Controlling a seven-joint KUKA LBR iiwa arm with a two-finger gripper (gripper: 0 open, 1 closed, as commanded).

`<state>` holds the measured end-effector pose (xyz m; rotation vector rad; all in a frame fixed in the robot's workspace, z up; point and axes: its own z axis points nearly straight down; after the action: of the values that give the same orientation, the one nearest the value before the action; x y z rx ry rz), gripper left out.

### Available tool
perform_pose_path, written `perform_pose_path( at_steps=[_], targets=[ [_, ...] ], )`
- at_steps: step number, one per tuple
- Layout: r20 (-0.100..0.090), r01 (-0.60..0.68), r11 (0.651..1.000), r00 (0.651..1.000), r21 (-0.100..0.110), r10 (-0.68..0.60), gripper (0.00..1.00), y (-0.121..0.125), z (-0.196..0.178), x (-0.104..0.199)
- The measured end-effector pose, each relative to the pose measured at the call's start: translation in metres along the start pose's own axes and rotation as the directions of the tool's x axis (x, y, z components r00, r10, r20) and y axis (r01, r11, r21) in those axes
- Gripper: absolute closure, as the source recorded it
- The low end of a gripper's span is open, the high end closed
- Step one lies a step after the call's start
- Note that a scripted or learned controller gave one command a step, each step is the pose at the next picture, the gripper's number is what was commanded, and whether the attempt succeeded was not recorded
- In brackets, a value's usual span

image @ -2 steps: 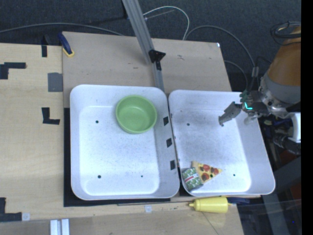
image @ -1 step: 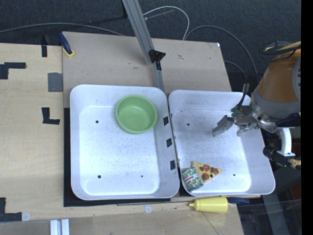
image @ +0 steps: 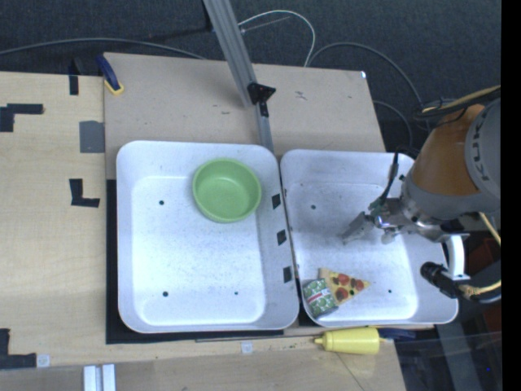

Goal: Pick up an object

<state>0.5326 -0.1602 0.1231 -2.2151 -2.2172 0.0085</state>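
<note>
A green bowl [image: 227,190] sits in the left bin [image: 138,243], near its far right corner. A toy pizza slice [image: 346,284] lies near the front edge of the right bin [image: 326,177], with a small green packet [image: 319,297] touching its left end. My gripper [image: 353,232] hangs over the middle of the right bin, pointing left and down. It is a short way above and behind the pizza slice, apart from it. I see nothing held in the gripper.
A yellow squeeze bottle [image: 353,341] lies on the bench just in front of the right bin. A grey pole [image: 236,47] slants down to the bins' shared far edge. Cables run across the dark floor behind the bench.
</note>
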Motion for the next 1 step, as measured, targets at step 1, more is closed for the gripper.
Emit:
perform_pose_path(
  at_steps=[1],
  targets=[
    [0.004,0.0,1.0,1.0,-0.01,0.0,0.0,0.0007,0.0345,0.0]
  ],
)
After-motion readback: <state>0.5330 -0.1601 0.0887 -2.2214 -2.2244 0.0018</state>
